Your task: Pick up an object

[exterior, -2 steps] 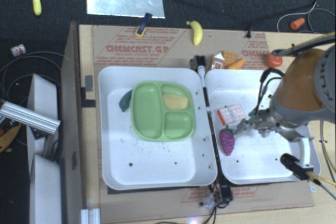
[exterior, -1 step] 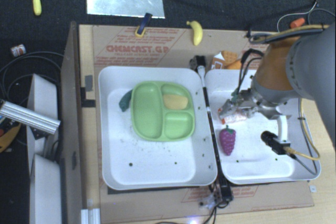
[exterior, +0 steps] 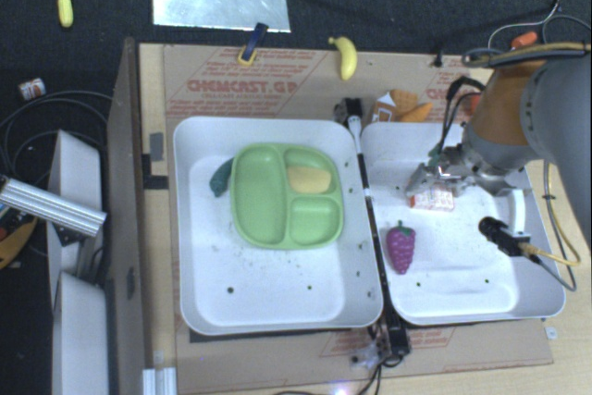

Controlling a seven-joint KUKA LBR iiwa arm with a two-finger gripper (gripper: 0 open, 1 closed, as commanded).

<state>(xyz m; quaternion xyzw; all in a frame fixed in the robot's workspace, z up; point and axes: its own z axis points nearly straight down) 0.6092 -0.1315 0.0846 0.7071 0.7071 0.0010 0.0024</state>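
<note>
In the right bin (exterior: 462, 296), my gripper (exterior: 435, 183) hangs low over a small white and red packet (exterior: 433, 200) and seems to touch its top. A purple toy grape bunch (exterior: 400, 247) lies below and to the left of it, near the bin's left wall. The left bin (exterior: 277, 305) holds a green divided plate (exterior: 277, 203) with a yellow piece (exterior: 308, 178) in its upper right compartment. A dark green item (exterior: 220, 177) lies at the plate's left edge.
A yellow banana (exterior: 345, 57) lies on the cardboard behind the bins, and an orange item (exterior: 410, 107) sits behind the right bin. Another small yellow thing (exterior: 65, 10) rests on the dark floor far left. The right bin's lower half is bare.
</note>
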